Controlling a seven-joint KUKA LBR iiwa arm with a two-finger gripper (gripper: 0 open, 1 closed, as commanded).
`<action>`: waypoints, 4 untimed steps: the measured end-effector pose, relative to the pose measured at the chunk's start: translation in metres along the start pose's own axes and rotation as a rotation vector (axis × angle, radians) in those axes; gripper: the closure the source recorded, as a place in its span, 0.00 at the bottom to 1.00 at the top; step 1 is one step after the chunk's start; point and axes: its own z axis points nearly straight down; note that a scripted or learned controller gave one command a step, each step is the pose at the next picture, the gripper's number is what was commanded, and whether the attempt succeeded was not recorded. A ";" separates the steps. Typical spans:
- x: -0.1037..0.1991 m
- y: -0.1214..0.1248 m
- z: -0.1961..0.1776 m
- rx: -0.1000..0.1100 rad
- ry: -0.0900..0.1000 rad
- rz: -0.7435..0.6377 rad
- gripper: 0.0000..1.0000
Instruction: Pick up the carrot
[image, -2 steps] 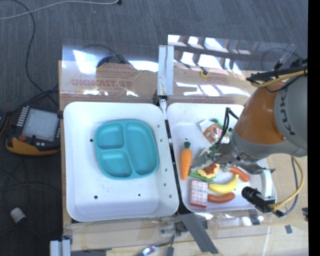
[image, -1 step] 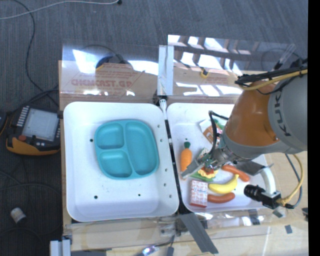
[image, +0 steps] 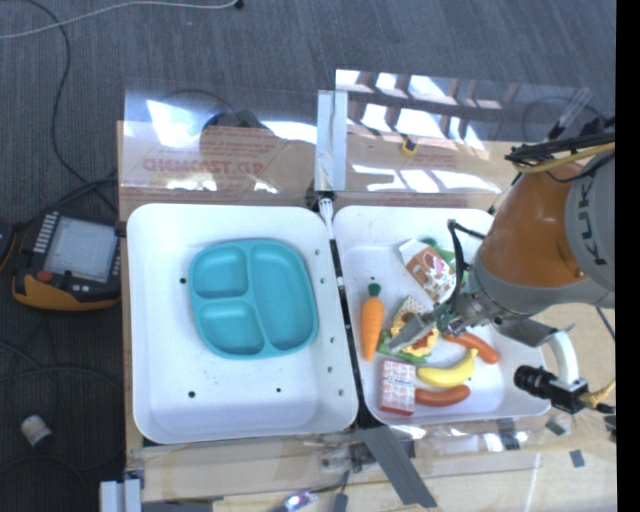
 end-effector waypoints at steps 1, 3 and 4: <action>-0.043 -0.019 0.029 0.002 0.001 0.096 0.00; -0.129 0.005 0.093 -0.012 0.005 0.166 0.00; -0.152 0.057 0.080 -0.005 0.004 0.211 0.00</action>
